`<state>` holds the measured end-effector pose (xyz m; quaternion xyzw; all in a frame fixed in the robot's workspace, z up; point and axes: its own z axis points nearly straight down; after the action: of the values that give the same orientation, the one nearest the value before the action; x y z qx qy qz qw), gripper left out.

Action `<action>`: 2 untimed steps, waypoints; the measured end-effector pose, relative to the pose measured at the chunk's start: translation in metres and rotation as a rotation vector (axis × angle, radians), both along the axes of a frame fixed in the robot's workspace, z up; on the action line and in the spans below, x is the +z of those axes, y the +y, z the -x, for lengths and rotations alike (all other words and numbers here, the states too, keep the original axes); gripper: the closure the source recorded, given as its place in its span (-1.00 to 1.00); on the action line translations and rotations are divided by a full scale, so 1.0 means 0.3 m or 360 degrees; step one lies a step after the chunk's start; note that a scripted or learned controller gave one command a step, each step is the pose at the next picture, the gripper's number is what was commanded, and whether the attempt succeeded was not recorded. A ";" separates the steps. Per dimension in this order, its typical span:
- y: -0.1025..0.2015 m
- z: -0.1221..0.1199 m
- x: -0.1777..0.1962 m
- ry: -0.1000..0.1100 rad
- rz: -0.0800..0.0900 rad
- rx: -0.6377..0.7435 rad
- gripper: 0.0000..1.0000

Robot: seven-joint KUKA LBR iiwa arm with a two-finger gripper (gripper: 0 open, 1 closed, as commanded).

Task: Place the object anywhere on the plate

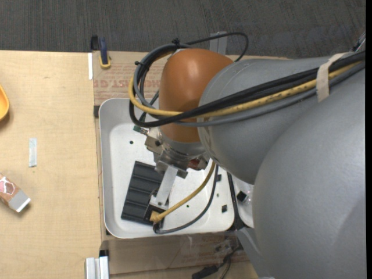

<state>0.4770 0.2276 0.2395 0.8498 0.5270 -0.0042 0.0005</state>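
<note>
My grey arm with its orange band (186, 92) reaches in from the right and covers most of the white bin (109, 156). The gripper (173, 160) hangs under the wrist, low over the middle of this bin, and the wrist hides its tips. No object shows between them. An orange rim, possibly the plate (3, 104), pokes in at the far left edge of the view, on the wooden bench and well away from the gripper.
On the wooden bench left of the bin lie a small pale strip (32, 153) and a brown and white packet (13, 194). A blue clamp (102, 50) stands at the bench's back edge. A sliver of the second bin (244, 209) shows under the arm.
</note>
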 end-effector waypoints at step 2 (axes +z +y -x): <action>0.001 0.000 -0.041 0.0001 -0.0005 0.0488 1.00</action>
<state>0.4769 0.2280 0.2273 0.7594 0.6506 -0.0035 -0.0002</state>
